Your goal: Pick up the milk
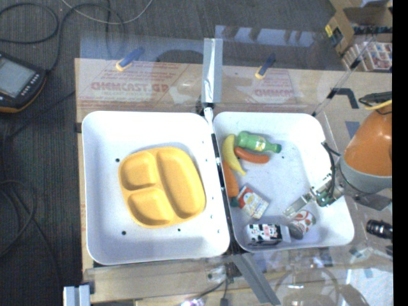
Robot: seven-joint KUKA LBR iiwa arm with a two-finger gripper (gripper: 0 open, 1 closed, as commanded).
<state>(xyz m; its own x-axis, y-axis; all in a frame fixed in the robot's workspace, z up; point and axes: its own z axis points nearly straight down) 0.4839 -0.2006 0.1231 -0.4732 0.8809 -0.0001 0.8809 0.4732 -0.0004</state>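
Observation:
The milk (264,233) is a small carton with black and white cow patches, lying on its side at the front edge of the right bin (299,129). My gripper (298,206) reaches in from the right and hangs low over the bin's front right part. It is up and to the right of the milk, apart from it. Just below the gripper lies a red and white can (303,224), close to its tip. Nothing shows as held.
The right bin also holds a green bottle (257,143), a banana (231,155), a red pepper (252,156), a carrot (231,182) and a small red-topped box (252,203). A yellow divided tray (162,185) lies in the left bin (102,145).

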